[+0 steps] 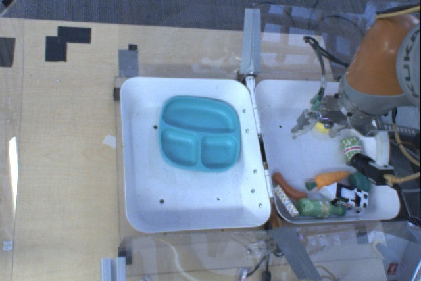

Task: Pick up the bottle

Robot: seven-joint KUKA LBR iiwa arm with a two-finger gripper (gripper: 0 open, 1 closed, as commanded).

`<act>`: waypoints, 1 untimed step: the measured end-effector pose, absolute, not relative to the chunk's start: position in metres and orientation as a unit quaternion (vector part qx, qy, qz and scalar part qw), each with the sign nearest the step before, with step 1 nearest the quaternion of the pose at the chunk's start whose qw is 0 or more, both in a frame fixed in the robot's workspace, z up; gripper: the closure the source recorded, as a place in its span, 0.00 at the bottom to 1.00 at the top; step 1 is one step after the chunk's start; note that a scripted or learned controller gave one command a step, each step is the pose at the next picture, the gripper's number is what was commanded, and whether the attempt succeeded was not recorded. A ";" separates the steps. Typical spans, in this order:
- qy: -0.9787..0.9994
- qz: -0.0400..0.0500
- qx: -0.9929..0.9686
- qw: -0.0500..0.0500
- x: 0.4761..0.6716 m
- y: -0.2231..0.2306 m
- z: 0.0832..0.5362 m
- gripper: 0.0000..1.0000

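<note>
On my screen the left bin [191,207] carries a blue tray [200,132] with three compartments, sitting a little toward 12 o'clock of the bin's middle. A metal post [250,43] stands at 12 o'clock of the seam between the two bins.

In the right bin [289,161], the arm [385,62] comes in from 3 o'clock, its orange band up at about 1 o'clock of the bin. The gripper [306,123] hangs over the bin's middle, pointing toward 9 o'clock. I see its fingers a narrow way apart, with nothing between them.

The rest of the items crowd the bin's 5 o'clock corner. A red sausage [288,185] lies at the left of the pile, with a green cucumber-like toy [319,208] just at its 4 o'clock. An orange carrot [333,178] lies at 12 o'clock of the green toy. A black-and-white cow toy [351,196] sits at 3 o'clock of the pile.

The bottle [351,144], small with a green-and-white label, lies at 4 o'clock of the gripper, near the wrist and apart from the fingers.
</note>
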State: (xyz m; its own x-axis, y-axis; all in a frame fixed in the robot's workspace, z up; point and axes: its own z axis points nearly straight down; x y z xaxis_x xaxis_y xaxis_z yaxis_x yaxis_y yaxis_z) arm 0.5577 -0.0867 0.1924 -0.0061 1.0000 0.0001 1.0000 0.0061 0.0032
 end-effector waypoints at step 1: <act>0.676 0.001 0.737 0.000 0.487 0.021 0.184 0.00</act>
State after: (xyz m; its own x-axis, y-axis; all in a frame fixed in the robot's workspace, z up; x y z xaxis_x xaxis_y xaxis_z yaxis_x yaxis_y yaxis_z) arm 0.4872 0.0206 0.1843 0.0867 0.9962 0.0012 0.9962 -0.0867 0.0018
